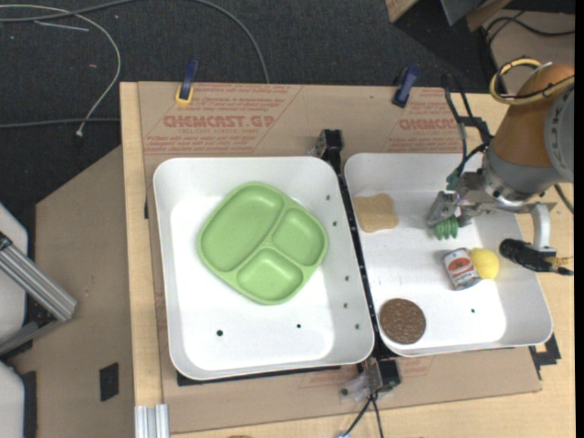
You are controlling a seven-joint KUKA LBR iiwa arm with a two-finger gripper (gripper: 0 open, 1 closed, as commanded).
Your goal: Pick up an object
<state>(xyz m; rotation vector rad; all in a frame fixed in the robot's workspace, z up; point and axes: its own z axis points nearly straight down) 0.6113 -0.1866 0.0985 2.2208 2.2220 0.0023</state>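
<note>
In the camera view, the arm (525, 144) reached in from the right and its gripper (447, 215) hung low over the far part of the right bin (511, 331). A small green object (445, 230) sat just at its tip, touching it or nearly so. Whether the gripper was open, closed, or already clamped on that green piece could not be told from this angle; the tip was too small and shadowed.

The other candidates lay in the same bin:
- a tan slab (375, 213) to the left of the gripper
- a small can (461, 268) nearer, with a yellow ball (486, 264) touching its right side
- a brown disc (401, 320) at the near-left corner

The left bin (182, 245) held only a green divided plate (263, 243), well apart from the gripper.

The step in hand looked like the grasp itself — gripper down at the green object, lift not yet made. The next move would probably call for a firm close on the piece, then a straight rise clear of the can.
</note>
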